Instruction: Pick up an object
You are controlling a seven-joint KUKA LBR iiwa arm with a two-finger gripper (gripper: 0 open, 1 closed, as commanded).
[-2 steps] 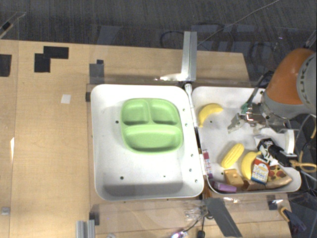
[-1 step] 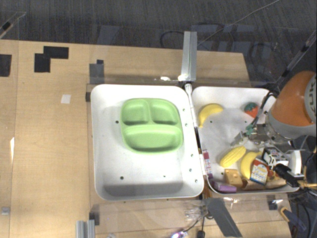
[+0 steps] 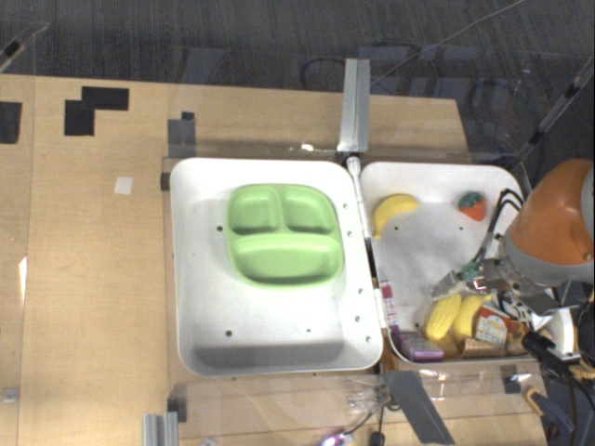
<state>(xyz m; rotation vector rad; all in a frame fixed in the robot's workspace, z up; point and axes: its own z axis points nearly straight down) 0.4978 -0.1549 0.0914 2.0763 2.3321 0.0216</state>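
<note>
My arm enters from the right edge of the frame, its orange band over the right bin (image 3: 423, 179). My hand (image 3: 483, 282) sits low in that bin's lower right part, above a cluster of objects. Whether it is spread or pressed together I cannot tell: wrist hardware and cables cover it, and nothing is visibly held.

Object positions, right bin:
- Two yellow corn-like pieces (image 3: 446, 316) lie side by side, just left of and below my hand, close to it or touching; I cannot tell which.
- A red-and-brown packet (image 3: 490, 328) lies just right of them, against the bin's lower wall.
- A purple item (image 3: 423, 348) lies at the lower wall, below the corn pieces.
- A yellow banana (image 3: 392, 210) lies in the upper left part of the bin, well apart from my hand.
- A small red fruit with a green top (image 3: 472, 205) lies near the upper right corner.

The left bin (image 3: 200, 249) carries a green divided plate (image 3: 282, 232) at its centre. Both bins rest on the wooden tabletop (image 3: 84, 249).

Step in hand, as I judge it: the approach to a grasp at the lower right cluster, with no object lifted yet.

Next move requirements:
1. Select one target; the corn pieces are nearest.
2. Centre my hand on a single piece, because the crowded neighbours and the bin wall may block a clean closure.
3. Close, then lift straight up and confirm that the piece comes with me.
</note>
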